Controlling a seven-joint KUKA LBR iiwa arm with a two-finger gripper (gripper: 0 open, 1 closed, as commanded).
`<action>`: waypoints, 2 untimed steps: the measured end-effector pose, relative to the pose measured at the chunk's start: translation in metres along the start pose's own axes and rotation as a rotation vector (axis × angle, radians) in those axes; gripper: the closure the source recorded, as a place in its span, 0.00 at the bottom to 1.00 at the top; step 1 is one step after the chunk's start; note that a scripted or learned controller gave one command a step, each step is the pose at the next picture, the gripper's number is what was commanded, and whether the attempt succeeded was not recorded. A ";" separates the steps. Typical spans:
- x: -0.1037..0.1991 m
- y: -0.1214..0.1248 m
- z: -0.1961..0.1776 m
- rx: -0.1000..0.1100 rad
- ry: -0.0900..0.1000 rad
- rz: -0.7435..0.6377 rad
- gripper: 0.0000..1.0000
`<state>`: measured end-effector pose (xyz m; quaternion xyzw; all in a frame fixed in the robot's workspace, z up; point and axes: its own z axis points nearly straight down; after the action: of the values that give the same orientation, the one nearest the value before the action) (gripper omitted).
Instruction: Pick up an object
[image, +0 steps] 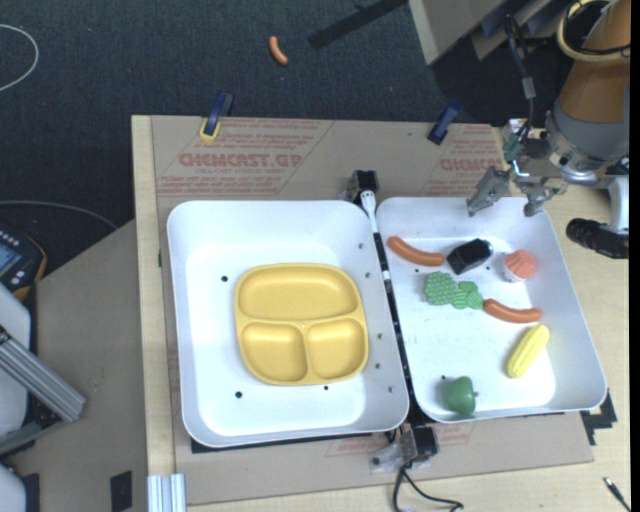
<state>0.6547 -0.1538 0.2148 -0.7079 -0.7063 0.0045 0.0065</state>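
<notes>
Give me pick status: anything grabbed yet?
Done: nothing lifted. Two sausages, black block, broccoli, corn, green pepper and pink piece all lie in the right bin. In hand: the gripper hangs open over that bin's far edge, with nothing between its fingers. Left: descend, close on one item, lift.
</notes>
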 end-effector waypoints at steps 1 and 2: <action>0.000 0.003 -0.009 -0.015 -0.003 -0.002 0.00; 0.006 0.005 0.035 -0.011 -0.002 -0.003 0.00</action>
<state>0.6590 -0.1480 0.1798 -0.7068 -0.7074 0.0013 0.0021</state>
